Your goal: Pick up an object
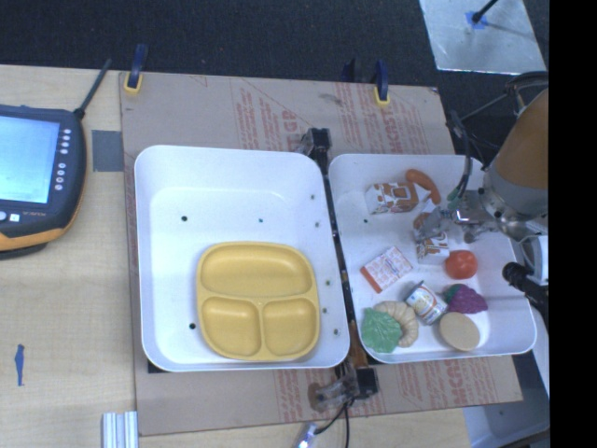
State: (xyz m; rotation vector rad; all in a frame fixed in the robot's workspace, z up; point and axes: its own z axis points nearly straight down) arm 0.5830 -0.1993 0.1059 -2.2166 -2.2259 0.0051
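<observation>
The right white bin (494, 348) holds several toy foods. Among them are an orange sausage (423, 184), a brown-and-white packet (393, 196) and a red-and-white packet (386, 268). A red tomato (460, 264), a small can (426, 303), purple grapes (465, 298), a croissant (404, 316), a green leafy piece (379, 330) and a beige round (459, 331) lie nearer the front. My gripper (449, 220) is low over the bin's right-middle. It sits just above a small packet (432, 246) and up-left of the tomato. Nothing shows held in it.
The left white bin (168, 180) holds a yellow divided plate (258, 300). A teach pendant (33, 171) lies at the far left of the bench. Blue clamps (381, 80) pin the cardboard at the back. The arm (522, 152) enters over the right bin's right rim.
</observation>
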